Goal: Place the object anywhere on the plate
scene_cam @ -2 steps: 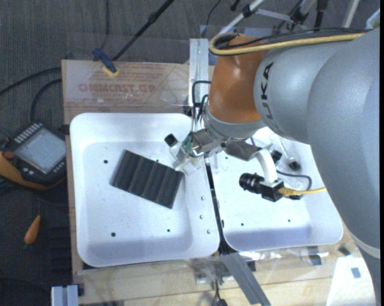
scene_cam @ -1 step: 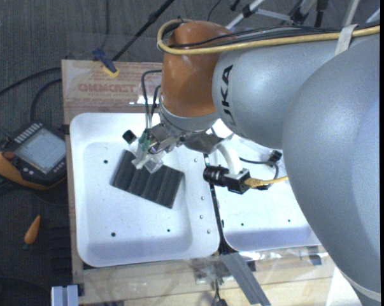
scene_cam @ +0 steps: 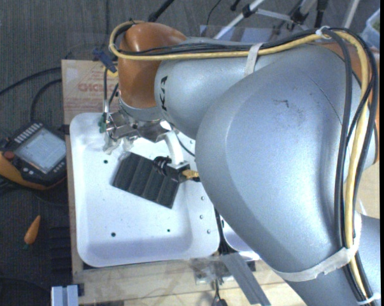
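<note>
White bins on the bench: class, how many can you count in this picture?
2. One shallow white bin lies at the left, holding a dark ribbed rectangular block. A second white bin sits to its right, mostly covered by the grey arm; more may be hidden.

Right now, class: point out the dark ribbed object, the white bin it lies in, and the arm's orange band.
dark ribbed object point(scene_cam: 146, 181), camera view, middle of its ridged top
white bin point(scene_cam: 131, 241), camera view, bare floor near front
orange band point(scene_cam: 139, 65), camera view, its left side

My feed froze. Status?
Gripper low over left bin's far corner, grip unclear. Dark ribbed plate lies flat beside it. Arm hides right bin.
</note>
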Controlling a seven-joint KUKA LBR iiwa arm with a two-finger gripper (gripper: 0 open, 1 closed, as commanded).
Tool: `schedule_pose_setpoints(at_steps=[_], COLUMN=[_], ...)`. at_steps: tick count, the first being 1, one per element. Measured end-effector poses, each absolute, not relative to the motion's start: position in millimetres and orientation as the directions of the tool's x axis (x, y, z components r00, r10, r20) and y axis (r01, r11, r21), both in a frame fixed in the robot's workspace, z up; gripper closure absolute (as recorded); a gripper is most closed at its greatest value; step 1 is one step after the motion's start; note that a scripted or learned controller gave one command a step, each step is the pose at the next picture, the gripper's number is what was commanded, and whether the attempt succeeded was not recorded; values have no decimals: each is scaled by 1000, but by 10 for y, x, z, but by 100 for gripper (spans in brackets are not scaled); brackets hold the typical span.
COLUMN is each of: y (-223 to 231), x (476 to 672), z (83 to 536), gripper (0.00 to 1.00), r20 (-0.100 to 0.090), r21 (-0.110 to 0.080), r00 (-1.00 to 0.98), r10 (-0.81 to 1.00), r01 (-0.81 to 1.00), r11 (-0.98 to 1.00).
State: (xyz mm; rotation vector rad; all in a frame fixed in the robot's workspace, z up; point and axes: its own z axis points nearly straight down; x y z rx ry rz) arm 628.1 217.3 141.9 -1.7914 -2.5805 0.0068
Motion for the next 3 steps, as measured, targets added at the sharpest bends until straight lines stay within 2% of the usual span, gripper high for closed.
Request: schedule_pose_setpoints(at_steps=[1, 2, 3], y=[2088, 2256, 2325], x=[6164, 6258, 6568], z=[2403, 3220, 3273], gripper=[100, 100, 100], r20=[-2, -3, -4], r21=[-2, 0, -1], r00=[-716, -869, -949], r10=[698, 495, 314], r01=[698, 495, 314], r11=[716, 869, 949])
